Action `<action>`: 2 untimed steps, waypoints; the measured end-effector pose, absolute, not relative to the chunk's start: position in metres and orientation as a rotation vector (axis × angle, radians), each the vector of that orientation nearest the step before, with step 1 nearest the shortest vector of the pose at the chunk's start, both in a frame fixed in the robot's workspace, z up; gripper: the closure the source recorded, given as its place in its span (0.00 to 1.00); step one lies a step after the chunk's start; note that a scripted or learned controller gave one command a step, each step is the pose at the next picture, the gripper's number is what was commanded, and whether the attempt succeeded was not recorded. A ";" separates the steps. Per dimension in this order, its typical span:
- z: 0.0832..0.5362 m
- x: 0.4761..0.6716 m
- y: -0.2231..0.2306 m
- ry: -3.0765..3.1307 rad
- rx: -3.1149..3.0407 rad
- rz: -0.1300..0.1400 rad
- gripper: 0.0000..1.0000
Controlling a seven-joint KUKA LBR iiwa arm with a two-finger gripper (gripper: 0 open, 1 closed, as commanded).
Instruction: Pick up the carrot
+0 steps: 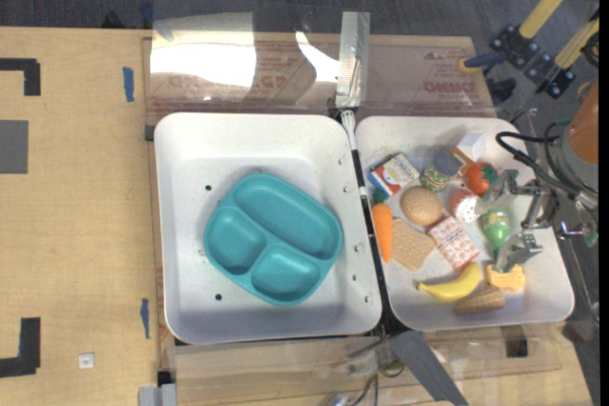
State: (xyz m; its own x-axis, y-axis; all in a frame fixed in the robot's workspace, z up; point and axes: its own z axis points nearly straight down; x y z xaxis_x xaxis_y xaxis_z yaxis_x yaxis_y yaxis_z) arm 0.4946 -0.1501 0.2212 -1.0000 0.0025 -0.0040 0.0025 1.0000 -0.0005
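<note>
Fingers (526, 228) blurred among toy clutter

Over in the left bin (190, 157) a teal divided plate (273, 238) sat alone, angled across the floor. The right bin (557, 299) was crowded: a banana (449, 284) lay near the front, a cracker (411, 247) just behind it, a bread roll (422, 204) past that. A small milk carton (394, 174) stood toward the back, a tomato (474, 176) to its right.
</note>
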 end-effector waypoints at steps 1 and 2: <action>0.105 0.487 -0.182 3.118 -0.031 -0.011 0.00; 0.100 0.492 -0.170 3.108 0.041 -0.025 0.00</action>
State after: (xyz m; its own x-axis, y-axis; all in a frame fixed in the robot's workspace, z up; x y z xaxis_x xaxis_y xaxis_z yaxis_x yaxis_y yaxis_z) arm 0.4917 -0.1699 0.0999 -0.9991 0.0262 -0.0334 0.0268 0.9995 -0.0155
